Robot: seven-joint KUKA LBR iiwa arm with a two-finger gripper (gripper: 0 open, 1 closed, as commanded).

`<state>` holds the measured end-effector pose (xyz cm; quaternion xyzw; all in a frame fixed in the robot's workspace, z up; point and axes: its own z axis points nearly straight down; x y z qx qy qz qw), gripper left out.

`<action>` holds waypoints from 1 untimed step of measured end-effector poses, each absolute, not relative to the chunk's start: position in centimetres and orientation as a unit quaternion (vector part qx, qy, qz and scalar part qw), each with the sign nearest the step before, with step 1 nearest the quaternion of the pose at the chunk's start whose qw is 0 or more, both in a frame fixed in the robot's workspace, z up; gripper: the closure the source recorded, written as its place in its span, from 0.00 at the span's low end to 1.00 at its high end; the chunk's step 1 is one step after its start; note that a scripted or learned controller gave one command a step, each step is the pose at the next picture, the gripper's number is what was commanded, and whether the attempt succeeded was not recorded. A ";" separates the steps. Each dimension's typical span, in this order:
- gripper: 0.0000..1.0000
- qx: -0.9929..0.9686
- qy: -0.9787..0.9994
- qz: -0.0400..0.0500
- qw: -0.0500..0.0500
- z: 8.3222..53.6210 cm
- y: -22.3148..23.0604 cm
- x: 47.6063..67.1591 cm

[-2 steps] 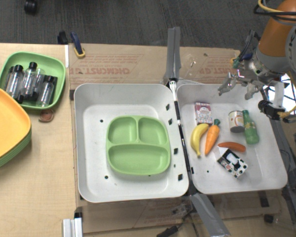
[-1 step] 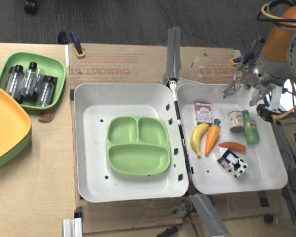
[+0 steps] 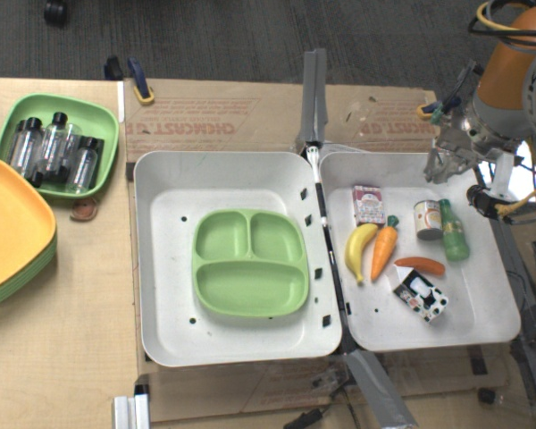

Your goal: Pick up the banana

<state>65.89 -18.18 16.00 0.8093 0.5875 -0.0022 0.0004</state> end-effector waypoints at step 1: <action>1.00 0.715 0.699 -0.001 0.000 12.1 -21.6 64.2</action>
